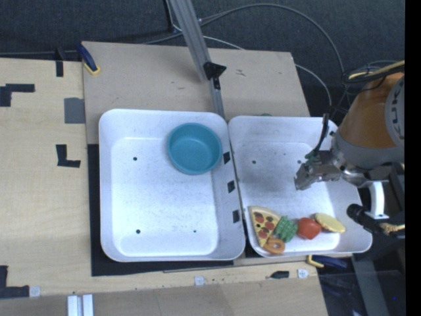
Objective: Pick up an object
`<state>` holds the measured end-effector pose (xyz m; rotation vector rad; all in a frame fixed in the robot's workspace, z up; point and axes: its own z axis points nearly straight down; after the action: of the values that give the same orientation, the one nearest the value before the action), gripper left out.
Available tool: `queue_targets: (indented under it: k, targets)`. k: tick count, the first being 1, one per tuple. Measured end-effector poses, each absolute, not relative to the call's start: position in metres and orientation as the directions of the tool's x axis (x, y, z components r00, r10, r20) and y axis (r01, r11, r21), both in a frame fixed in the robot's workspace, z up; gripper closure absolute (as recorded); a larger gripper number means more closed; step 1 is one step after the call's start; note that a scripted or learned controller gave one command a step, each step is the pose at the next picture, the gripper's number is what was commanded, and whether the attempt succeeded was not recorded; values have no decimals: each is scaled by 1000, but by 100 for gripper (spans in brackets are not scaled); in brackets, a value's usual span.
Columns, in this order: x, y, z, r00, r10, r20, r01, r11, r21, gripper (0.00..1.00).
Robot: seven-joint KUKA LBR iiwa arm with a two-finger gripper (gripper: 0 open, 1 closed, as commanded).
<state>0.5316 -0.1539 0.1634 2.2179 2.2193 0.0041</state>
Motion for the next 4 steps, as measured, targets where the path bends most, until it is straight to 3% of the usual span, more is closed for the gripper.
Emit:
queue_targets:
  k: [2, 4]
  targets:
    - [535, -162, 262, -1, 1000, -1, 1000, 1, 4, 100]
    - [562, -59, 237, -4, 1000, 1, 1000, 4, -1, 100]
